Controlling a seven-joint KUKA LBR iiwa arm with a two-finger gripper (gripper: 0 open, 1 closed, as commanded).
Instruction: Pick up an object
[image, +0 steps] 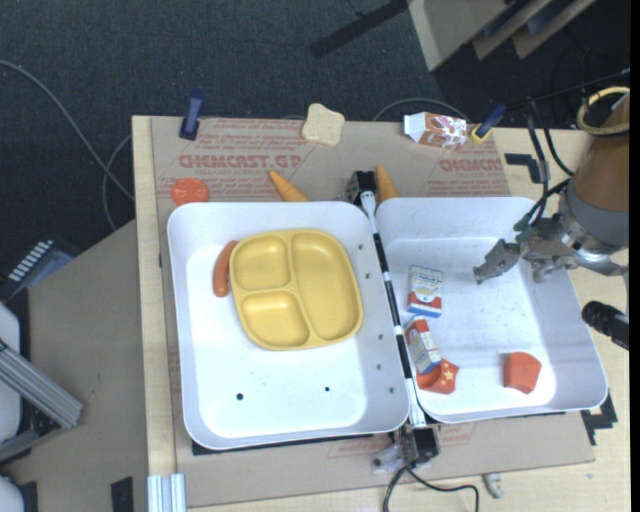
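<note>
Nearest the camera, along the front of the right bin (590, 385), lay a red block (521, 371) and, against the divider, a red-and-white packet (428, 357); a small carton (425, 290) sat just behind that packet. We saw the gripper (497, 262) hanging over the back half of this bin, near its middle, with nothing between its fingers; whether they were spread or closed we could not tell at that angle. The left bin (190, 330) held a yellow divided tray (295, 288) with a sausage (221, 270) pressed against its left rim.

We judged the pick not yet begun, and any object would serve. The red block looked the soundest target: compact, standing apart from the walls and from its neighbours. To do it well we would centre the gripper directly above the block, bring the fingers down on either side of its narrower faces, and close only once they reached low enough to seat. The packet and carton, lying flat near the divider, seemed likelier to slip.
</note>
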